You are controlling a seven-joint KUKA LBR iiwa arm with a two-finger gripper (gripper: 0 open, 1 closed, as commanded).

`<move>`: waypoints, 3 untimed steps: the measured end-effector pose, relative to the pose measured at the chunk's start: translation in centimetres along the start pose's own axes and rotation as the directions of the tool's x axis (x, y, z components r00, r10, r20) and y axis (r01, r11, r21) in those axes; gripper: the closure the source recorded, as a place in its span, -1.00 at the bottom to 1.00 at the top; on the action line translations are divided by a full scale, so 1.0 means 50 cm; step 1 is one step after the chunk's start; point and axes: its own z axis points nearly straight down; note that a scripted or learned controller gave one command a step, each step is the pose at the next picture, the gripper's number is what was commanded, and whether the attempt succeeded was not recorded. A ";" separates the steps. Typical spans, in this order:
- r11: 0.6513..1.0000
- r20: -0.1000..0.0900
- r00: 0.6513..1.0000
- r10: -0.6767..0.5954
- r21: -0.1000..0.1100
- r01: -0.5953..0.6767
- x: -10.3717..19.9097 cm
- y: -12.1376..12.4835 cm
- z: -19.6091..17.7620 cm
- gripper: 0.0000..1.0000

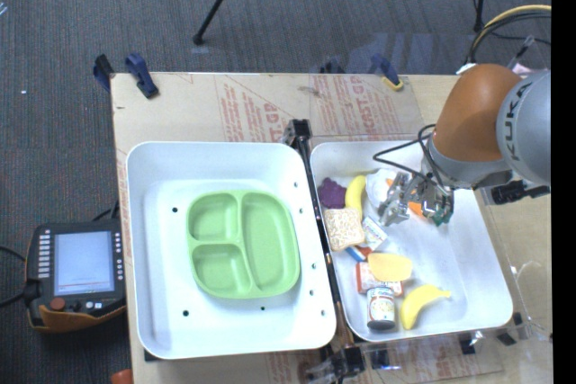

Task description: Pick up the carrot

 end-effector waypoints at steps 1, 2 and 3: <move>0.943 0.005 0.943 0.333 -0.001 -0.333 0.029 0.062 -0.108 1.00; 0.991 0.015 0.991 0.136 -0.009 -0.136 0.087 -0.006 -0.021 1.00; 0.997 0.011 0.997 0.074 -0.007 -0.074 0.162 0.178 -0.213 1.00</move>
